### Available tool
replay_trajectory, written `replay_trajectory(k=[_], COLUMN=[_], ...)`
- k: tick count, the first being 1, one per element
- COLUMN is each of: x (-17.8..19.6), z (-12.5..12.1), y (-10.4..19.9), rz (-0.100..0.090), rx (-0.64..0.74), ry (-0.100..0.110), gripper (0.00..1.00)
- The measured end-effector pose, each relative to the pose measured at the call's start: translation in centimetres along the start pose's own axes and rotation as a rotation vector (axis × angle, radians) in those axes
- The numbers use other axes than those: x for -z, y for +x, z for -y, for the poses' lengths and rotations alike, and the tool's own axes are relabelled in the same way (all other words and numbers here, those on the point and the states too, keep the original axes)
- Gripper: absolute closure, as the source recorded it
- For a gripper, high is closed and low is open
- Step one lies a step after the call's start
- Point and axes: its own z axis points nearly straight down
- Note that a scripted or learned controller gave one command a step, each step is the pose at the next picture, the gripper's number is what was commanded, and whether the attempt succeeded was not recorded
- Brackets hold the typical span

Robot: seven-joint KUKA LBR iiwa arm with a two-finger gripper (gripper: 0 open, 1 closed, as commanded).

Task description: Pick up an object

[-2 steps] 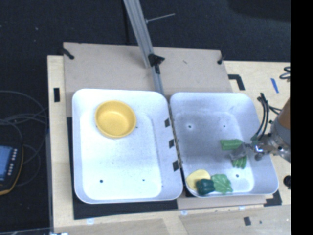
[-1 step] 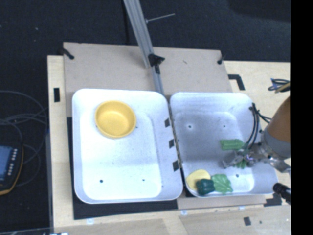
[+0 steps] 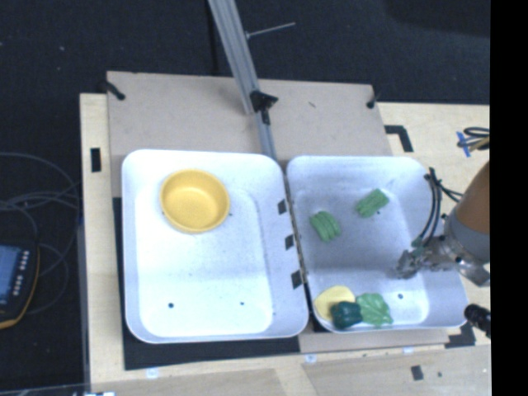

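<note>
Far left, off the bench at 9 o'clock: a dark handheld pendant with a blue screen and orange edge (image 3: 15, 280), partly cut off by the frame, cables trailing up from it

Left white shallow plastic bin (image 3: 198, 304): one round yellow plastic bowl (image 3: 195, 200) sitting upright at about 10 o'clock in the bin, rest of the floor bare white

Grey aluminium rail (image 3: 235, 44) runs down from 12 o'clock of the frame and ends at the seam between the bins

Right white shallow plastic bin (image 3: 346, 176):
- green ridged block (image 3: 325, 226) at roughly 9 o'clock, near the left wall
- second green ridged block (image 3: 372, 202), tilted, toward 12 o'clock, apart from the first
- cluster at 6 o'clock against the front wall: pale yellow rounded piece (image 3: 332, 298), dark teal chunky piece (image 3: 346, 313) touching it, light green lumpy piece (image 3: 375, 308) just beside the teal one

Two-finger metal gripper (image 3: 408, 264) at 3 o'clock of the right bin, low over the bin floor near the right wall, grey arm with orange band (image 3: 470, 221) coming in from the frame's right. Fingers are small and blurred here, so can't tell whether they are spread or closed; nothing looks to be between them. Nearest object is the light green lumpy piece, at about 7 o'clock from the gripper, not touching
</note>
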Motion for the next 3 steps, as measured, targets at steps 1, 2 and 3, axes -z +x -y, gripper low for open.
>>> replay_trajectory(k=[1,2,3], x=[4.3,9.5,10.8], z=[0.3,0.2,-1.7], y=[0.0,0.0,5.1], rz=[0.002,0.002,0.000], rx=[0.001,0.001,0.006], ry=[-0.002,-0.003,0.000], gripper=[1.00,1.00,1.00])
